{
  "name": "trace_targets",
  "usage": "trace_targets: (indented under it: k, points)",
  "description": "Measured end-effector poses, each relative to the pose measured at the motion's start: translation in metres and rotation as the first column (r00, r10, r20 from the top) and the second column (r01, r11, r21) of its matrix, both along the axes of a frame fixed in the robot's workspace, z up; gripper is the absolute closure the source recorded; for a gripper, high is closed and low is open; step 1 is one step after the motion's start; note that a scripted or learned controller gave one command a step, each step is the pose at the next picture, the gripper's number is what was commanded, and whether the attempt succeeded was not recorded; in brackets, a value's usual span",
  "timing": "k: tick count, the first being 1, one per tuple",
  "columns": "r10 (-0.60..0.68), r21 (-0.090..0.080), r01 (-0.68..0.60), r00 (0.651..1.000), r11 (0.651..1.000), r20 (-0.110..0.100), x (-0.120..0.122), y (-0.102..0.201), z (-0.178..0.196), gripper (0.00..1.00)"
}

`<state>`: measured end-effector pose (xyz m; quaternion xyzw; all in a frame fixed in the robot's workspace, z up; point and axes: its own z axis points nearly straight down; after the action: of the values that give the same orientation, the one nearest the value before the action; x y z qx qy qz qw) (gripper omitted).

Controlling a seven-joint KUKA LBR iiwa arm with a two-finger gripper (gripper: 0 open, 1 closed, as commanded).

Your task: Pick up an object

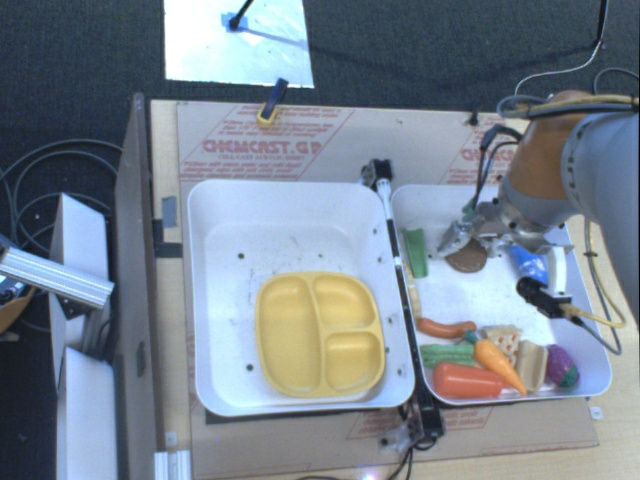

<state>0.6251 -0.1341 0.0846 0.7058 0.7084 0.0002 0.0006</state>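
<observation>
My gripper (462, 236) hangs over the upper part of the right bin (440, 200), just above a flat brown round piece (466, 260). A green block (415, 251) lies to its left by the bin wall. A blue item (524, 263) sits to its right under the arm. Along the bin's front lie a thin orange-red chili (446, 327), a green pod (447, 354), a carrot (497, 364), a red-orange pepper (464, 382), a cracker-like piece (503, 340), a tan slice (530, 364) and a purple item (562, 364).
The left bin (215, 268) holds a yellow divided plate (320, 333). A black divider bar (396, 258) runs between the bins. Cables trail at the right edge (585, 313). The bins rest on a cardboard sheet (300, 138).
</observation>
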Motion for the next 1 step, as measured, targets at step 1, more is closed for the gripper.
trace_targets:
  k: [1]
  points:
    - [-0.002, 0.000, 0.002, 1.000, 1.000, 0.002, 0.0045, -0.0161, 0.0005, 0.00]
